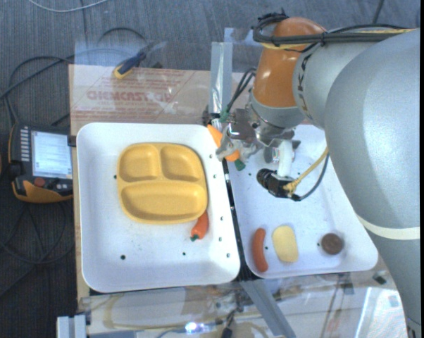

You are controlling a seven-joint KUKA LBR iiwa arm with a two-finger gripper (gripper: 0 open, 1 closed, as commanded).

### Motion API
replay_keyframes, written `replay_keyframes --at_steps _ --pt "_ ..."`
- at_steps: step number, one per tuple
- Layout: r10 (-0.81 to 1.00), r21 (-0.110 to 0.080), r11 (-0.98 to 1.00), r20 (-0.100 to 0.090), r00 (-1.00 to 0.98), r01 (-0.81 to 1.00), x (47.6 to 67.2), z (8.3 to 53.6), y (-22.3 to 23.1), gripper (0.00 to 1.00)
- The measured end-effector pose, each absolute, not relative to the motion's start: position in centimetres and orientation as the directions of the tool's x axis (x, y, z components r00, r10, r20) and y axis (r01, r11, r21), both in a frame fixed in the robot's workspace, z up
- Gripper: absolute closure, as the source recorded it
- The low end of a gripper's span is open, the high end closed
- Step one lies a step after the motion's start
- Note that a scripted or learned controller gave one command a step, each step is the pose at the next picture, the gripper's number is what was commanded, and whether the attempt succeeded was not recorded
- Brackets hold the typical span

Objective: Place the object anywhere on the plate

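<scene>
The grey arm with its orange band (279, 62) is reaching in from the right and hanging over the rim shared by the two white bins, near their far end. Its jaws (229, 150) are sitting right above that rim, and a small orange object (215, 135) is showing beside them, with another orange-and-green bit (237, 163) just below; whether the jaws are pinching it, spread or pressed together cannot be told from this angle, since the wrist hardware is covering them. In the left bin (99, 259) the yellow plate (163, 182), divided into three compartments, is lying flat toward the far side. A small carrot (200, 226) is resting on the bin floor, touching the plate's near right corner but not lying on the plate. In the right bin (310, 210) a red sausage (259, 249), a pale yellow piece (285, 243) and a brown round piece (332, 243) are lying in a row along the near wall, close to one another. On the floor to the left of the table, a handheld control pendant (39, 162) is lying among black cables.
</scene>
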State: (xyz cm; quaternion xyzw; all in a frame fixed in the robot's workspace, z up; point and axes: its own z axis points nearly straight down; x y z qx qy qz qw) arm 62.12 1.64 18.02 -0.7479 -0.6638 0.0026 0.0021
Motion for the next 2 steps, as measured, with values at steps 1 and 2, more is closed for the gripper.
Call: replay_keyframes --at_steps 1,2 --pt "0.923 -0.007 -0.384 -0.005 0.384 0.923 60.54 17.99 7.66 1.00" --pt "0.923 -0.005 -0.385 -0.006 0.385 0.923 60.56 18.03 7.61 0.00"
